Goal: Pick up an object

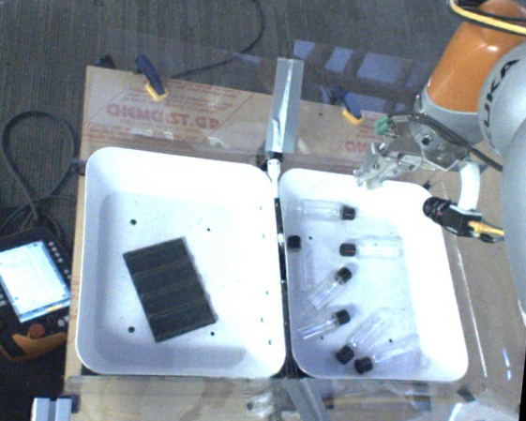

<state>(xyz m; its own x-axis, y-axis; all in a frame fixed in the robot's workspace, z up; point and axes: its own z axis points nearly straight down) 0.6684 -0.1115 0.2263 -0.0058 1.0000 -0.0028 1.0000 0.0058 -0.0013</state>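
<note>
Several clear plastic vials with black caps lie scattered in the right bin, among them one near the back, one in the middle and a cluster at the front. A black ridged rectangular pad lies flat in the left bin. My gripper hangs over the back rim of the right bin, above and behind the vials, with nothing seen between its fingers.
A metal divider post stands behind the seam between the bins. Blue clamps hold the wooden board at the back. A teach pendant lies left of the bench, with cables on the floor.
</note>
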